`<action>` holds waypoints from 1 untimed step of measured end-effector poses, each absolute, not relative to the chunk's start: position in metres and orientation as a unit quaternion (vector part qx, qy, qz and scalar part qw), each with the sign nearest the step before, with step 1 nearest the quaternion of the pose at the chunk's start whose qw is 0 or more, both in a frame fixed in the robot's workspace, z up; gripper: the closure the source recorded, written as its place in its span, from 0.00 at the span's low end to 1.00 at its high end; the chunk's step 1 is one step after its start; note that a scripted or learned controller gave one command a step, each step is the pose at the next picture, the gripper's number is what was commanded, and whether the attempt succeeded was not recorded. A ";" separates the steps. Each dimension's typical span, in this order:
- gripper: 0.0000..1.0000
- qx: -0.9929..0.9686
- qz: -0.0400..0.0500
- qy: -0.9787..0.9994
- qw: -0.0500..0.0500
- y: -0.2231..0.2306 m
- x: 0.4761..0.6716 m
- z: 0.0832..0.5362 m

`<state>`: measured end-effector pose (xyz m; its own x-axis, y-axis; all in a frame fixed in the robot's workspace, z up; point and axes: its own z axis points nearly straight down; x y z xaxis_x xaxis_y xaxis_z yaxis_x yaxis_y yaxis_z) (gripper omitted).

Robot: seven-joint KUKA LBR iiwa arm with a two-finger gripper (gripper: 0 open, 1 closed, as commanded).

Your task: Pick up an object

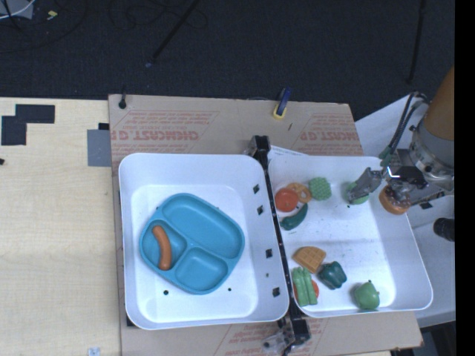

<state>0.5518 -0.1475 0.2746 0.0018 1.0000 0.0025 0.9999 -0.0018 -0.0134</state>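
Hovering at the right bin's point(404, 232) far right rim, the end effector point(371, 184) shows no readable state, and descending there risks striking the wall and missing the toy food point(304, 213) clustered leftward.

Dark carpeted floor point(223, 35) up top, cables point(44, 10) trailing across it; light wood counter point(52, 236) at left with black patches; printed cardboard sheet point(208, 128) laid over it; lighting even.

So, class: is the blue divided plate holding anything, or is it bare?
Holding something: an orange sausage lies in the left compartment of the blue plate.
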 end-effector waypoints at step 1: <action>0.00 -0.707 0.001 -0.707 0.001 -0.148 0.554 0.281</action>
